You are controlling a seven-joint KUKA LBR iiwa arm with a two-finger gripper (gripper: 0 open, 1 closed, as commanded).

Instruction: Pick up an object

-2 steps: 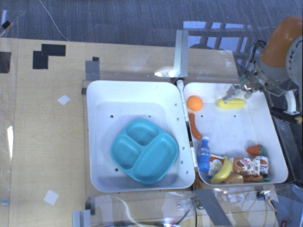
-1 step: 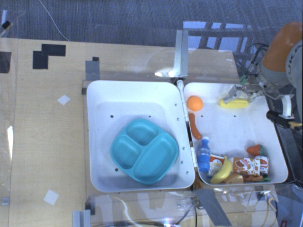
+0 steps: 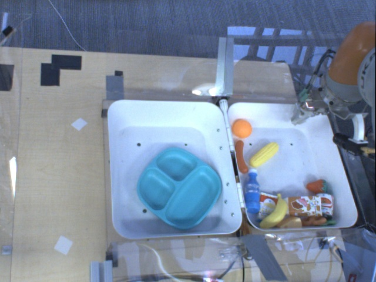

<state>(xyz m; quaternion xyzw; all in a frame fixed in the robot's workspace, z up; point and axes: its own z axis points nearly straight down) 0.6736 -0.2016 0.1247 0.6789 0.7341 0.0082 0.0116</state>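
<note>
The right bin [image 3: 305, 151] holds an orange ball [image 3: 241, 128], a yellow corn cob [image 3: 264, 154], a red sausage [image 3: 241, 156], a blue bottle [image 3: 252, 191], a banana [image 3: 275, 211], an orange-and-white carton [image 3: 308, 205] and a small red fruit [image 3: 316, 186]. My gripper [image 3: 301, 111] hangs over the bin's far right corner, apart from all of them and with nothing seen in it. The arm's orange band [image 3: 352, 54] rises above it at the right edge.
The left bin [image 3: 126, 157] carries a blue divided plate [image 3: 179, 185] toward its front. A metal post [image 3: 225, 63] stands behind the wall between the bins. Black tape marks [image 3: 59, 66] lie on the bench at the far left.
</note>
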